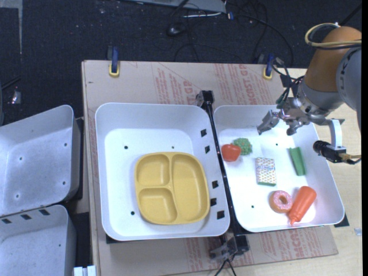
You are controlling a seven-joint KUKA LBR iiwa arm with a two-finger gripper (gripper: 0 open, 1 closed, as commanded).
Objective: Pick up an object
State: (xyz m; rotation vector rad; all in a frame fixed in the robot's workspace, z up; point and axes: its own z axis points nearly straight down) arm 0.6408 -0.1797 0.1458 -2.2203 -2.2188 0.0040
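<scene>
I have the gripper hanging over the far edge of the right bin, at about twelve o'clock of that bin. Its two fingers are spread apart with nothing between them, so it carries nothing yet.

The candidates lie loose on the bin floor, scattered with gaps between most of them — which I judge leaves room for the fingers to straddle one. At roughly ten o'clock sits a red tomato touching a green broccoli floret; that pair is crowded, so a clean pinch there looks harder. Near the centre lies a small speckled sponge, flat and rectangular, pale with a green edge. At three o'clock is a slim green stick, lying lengthwise. At five o'clock a pink doughnut touches an orange carrot, which tapers toward the near rim.

The left bin holds a yellow divided plate — not a target, I would guess. The tomato and broccoli are nearest the fingers.
</scene>
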